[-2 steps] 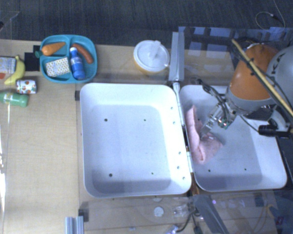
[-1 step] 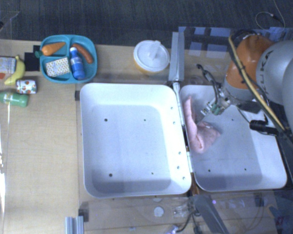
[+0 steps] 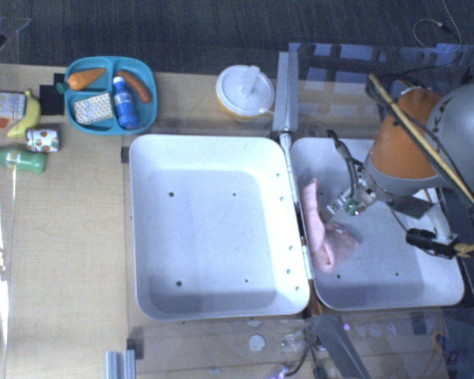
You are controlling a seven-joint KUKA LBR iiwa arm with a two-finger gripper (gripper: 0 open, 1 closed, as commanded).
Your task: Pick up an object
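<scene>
Bench clutter: banana (image 3: 25,114), small can (image 3: 42,140) and green bottle (image 3: 16,159) parked at far left, well apart from both bins, apparently out of play.
Blue divided plate (image 3: 144,84): toy food sorted into compartments, beyond the bins.
Lidded cup (image 3: 246,91): upright, just past the left bin's far rim.
Left bin (image 3: 205,227): bare white floor, likely the drop side.
Pink cloth (image 3: 322,231): task's thing, crumpled along the right bin's (image 3: 395,279) left wall, hence an awkward reach.
Gripper (image 3: 346,204): just beside the cloth's upper end; finger state impossible to tell; no grasp visible.
</scene>
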